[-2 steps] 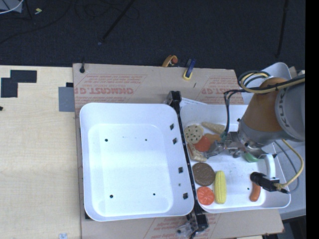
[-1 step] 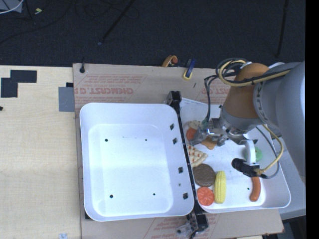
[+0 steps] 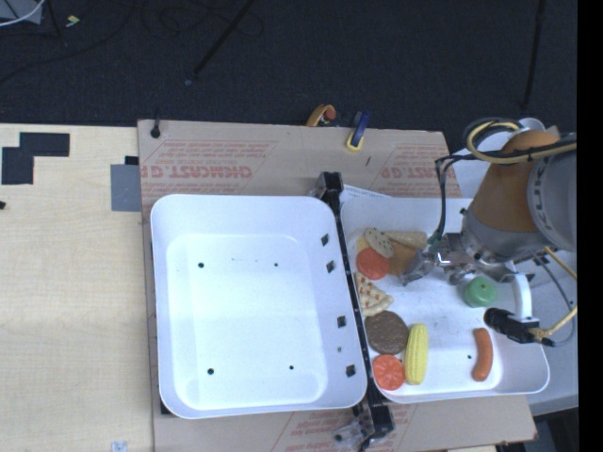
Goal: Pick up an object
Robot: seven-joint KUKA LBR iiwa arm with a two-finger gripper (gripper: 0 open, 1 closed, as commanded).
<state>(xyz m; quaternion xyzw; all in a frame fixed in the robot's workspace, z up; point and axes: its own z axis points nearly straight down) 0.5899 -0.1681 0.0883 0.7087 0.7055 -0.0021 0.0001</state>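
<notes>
Corn (image 3: 415,353): yellow, in the right bin (image 3: 513,379) at its 7 o'clock; long axis runs 12 to 6.
Sausage (image 3: 482,354): orange-red, at the bin's 5 o'clock; long axis 12 to 6, tilted slightly toward 1.
Other food: tomato slices (image 3: 372,263) and (image 3: 388,372), brown patty (image 3: 386,331), waffle (image 3: 372,298), bread (image 3: 381,242), green piece (image 3: 480,292).
Gripper (image 3: 421,264): low over the bin's 11 o'clock part, just beside the bread and upper tomato slice; opening cannot be told, nothing seen between its tips.
Left bin (image 3: 179,252): white, on the counter (image 3: 66,290) at 9 o'clock.
</notes>
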